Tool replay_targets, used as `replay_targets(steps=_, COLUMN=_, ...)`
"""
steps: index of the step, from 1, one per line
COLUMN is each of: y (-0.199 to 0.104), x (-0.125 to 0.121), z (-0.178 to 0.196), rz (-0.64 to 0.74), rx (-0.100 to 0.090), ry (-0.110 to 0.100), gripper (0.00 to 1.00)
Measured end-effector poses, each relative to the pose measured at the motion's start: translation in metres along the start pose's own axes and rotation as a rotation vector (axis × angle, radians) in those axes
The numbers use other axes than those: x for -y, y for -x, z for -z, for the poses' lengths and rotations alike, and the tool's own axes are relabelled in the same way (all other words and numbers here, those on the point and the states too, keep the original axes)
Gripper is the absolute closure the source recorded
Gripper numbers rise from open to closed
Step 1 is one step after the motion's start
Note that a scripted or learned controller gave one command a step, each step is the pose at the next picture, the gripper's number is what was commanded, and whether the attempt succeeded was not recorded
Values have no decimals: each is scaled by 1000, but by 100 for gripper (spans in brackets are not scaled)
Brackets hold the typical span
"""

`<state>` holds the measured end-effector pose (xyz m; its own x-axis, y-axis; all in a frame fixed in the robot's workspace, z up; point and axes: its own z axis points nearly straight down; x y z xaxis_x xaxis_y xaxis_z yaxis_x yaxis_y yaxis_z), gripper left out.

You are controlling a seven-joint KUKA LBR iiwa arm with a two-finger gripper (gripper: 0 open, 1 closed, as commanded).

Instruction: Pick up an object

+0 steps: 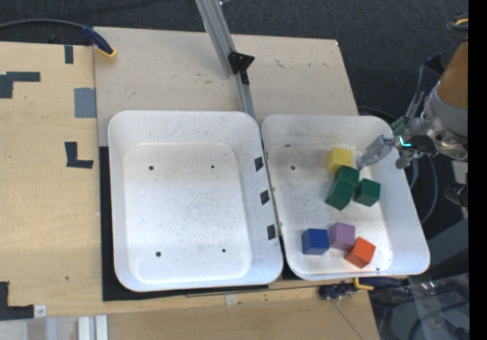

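Observation:
The right bin [304, 124] holds several small blocks. A yellow block [340, 157] lies near its middle, with a dark green block [342, 188] just below it and a second green block [368, 192] to the right. Along the front lie a blue block [315, 240], a purple block [343, 234] and an orange block [361, 252]. My gripper [374, 152] reaches in from the right, slanted down toward the left, its tip just right of the yellow block and above the green ones. I see nothing held in it.
The left bin [183, 115] sits beside the right one, sharing a raised middle rim. A slanted metal rail [217, 23] runs from the top down to the bins' junction. Cables hang off the bench's right side.

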<state>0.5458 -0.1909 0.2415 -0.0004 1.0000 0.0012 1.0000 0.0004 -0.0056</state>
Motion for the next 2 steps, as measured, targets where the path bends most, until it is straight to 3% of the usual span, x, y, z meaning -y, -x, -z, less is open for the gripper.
replay_targets(steps=1, y=0, x=-1, z=2, rz=1, rx=1, ry=4, gripper=0)
replay_targets(steps=2, y=2, x=-5, z=-42, rz=1, rx=1, ry=0, gripper=0)
